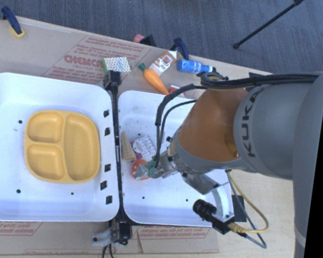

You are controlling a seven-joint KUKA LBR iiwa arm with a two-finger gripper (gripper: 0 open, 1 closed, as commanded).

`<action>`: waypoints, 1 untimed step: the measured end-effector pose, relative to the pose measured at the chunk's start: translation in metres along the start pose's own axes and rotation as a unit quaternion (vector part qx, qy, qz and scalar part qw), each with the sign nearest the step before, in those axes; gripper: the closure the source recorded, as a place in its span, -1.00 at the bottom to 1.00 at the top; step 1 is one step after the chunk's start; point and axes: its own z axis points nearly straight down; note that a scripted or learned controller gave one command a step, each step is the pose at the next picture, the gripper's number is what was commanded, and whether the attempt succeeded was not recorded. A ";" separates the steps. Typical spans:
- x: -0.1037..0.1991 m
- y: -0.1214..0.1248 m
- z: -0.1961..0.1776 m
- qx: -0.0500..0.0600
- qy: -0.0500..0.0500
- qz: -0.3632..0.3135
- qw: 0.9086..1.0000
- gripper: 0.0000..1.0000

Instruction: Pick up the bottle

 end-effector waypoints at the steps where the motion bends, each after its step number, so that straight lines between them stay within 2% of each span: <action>1: 0.030 0.014 -0.028 -0.002 -0.001 -0.090 0.996 1.00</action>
